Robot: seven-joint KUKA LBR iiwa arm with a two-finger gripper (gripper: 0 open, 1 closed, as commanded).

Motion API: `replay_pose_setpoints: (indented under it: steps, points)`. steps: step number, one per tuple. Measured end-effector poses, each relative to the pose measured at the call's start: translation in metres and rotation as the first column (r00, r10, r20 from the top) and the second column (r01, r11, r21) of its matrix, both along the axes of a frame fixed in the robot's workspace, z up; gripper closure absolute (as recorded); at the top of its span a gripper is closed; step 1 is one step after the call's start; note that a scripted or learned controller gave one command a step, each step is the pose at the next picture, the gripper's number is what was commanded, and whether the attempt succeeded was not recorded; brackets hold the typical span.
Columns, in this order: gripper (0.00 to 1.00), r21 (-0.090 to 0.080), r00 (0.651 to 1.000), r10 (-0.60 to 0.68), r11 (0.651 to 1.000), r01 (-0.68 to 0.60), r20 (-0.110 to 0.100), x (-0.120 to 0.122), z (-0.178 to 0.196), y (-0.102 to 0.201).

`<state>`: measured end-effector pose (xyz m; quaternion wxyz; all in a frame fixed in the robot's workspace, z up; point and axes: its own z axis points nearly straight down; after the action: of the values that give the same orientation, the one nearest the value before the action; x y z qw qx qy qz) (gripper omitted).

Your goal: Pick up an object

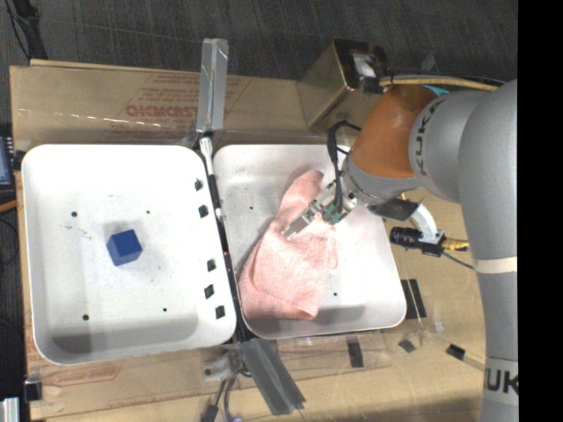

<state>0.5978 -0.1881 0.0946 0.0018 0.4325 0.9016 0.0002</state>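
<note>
Soft, matt pink cloth (290, 262), creased and folded; smooth blue cube (125, 246), plastic-looking, at 9 o'clock; glossy white plastic bins (53, 174), faintly scuffed; bare metal gripper (303, 221); satin grey arm casing (479, 161) with smooth orange band (391, 130); brown cardboard (106, 95) at 11 o'clock

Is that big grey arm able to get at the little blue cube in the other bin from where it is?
Probably yes. The blue cube sits alone in the left bin with nothing over it, while the gripper is above the pink cloth, so it must cross the divider.
</note>
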Motion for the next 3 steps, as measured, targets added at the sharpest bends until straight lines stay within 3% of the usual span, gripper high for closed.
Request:
replay_pose_setpoints:
  steps: [1, 2, 3]
  points:
    - [0.00, 0.000, 0.995, -0.103, 0.995, 0.103, 0.000, 0.043, 0.000, -0.009]
    - [0.00, 0.000, 0.995, -0.101, 0.995, 0.101, 0.000, 0.015, 0.000, 0.000]
    - [0.00, 0.001, 0.995, -0.102, 0.995, 0.102, -0.002, 0.061, 0.000, -0.018]
